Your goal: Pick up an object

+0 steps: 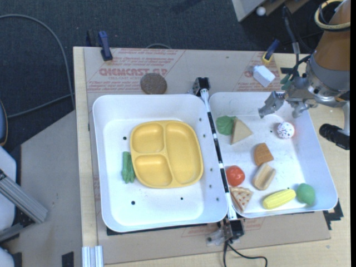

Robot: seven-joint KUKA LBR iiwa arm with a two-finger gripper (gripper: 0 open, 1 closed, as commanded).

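The right bin (pixel 322 166) holds several toy foods: a green leafy piece (pixel 225 125), a tan wedge (pixel 240 131), a white speckled ball (pixel 285 130), a brown bread piece (pixel 263 153), a red tomato (pixel 235 175), a bun (pixel 263 177), a pizza slice (pixel 241 196), a yellow corn cob (pixel 278 198) and a green round piece (pixel 305 193). My gripper (pixel 285 108) hangs over the far end of this bin, just beyond the speckled ball. It is open, its fingers (pixel 268 105) spread wide with nothing between them.
The left bin (pixel 105 149) carries a yellow divided plate (pixel 166 152) with a green pea pod (pixel 128 167) beside it. A brown disc (pixel 153 84) and a blue clamp (pixel 104 44) lie on the cardboard behind the bins. A black divider (pixel 214 143) runs between the bins.
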